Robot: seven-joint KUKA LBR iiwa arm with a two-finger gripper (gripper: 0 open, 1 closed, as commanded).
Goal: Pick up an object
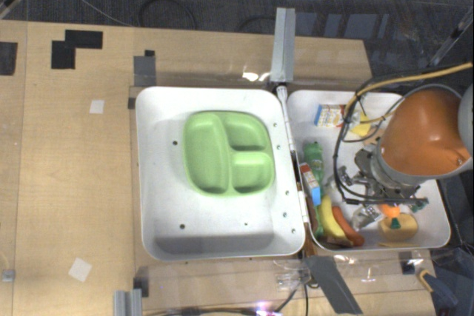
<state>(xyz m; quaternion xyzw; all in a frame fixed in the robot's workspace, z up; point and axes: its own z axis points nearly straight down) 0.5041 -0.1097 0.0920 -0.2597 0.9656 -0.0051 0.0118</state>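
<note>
My gripper (372, 205) is low inside the right bin (443, 232), under the arm's orange band (426, 133), and cables hide much of it. It hangs over the bin's front part, close to a small orange and green toy (392, 213) and a tan rounded object (398, 229). Along the bin's left wall lie a green bottle (313, 156), a blue piece (316, 197), a banana (326, 217) and a red sausage-like item (348, 227). A small printed box (328, 115) and a yellow item (361, 129) sit at the back.
The left bin (159, 181) holds a green divided plate (226, 152) in its middle. A metal divider post (282, 48) stands at the back between the two bins. Black and yellow cables (348, 137) loop beside the wrist.
</note>
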